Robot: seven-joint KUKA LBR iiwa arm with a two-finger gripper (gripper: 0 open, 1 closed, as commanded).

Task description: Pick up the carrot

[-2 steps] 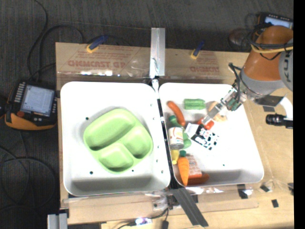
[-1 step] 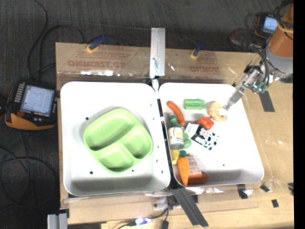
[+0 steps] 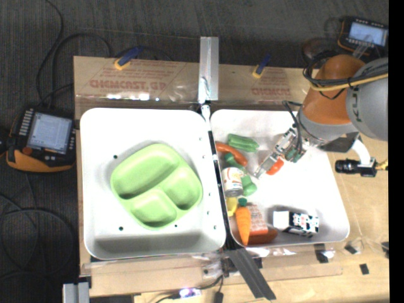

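Observation:
My gripper (image 3: 273,163) hangs over the upper middle of the right bin (image 3: 328,188), reaching in from the right. A short orange carrot (image 3: 276,166) sits between its fingertips, tilted down to the left, and the fingers are shut on it. A larger orange cone-shaped vegetable (image 3: 242,223) lies at the bin's front left, beside a red-orange box (image 3: 258,224). Another long orange piece (image 3: 227,150) lies against the bin's left wall.
The right bin also holds a green pod (image 3: 243,143), a small jar (image 3: 232,180), a yellow-green piece (image 3: 232,204) and a black-and-white carton (image 3: 297,221). The left bin (image 3: 95,137) holds a green divided plate (image 3: 156,185). A metal divider (image 3: 209,68) stands behind the bins.

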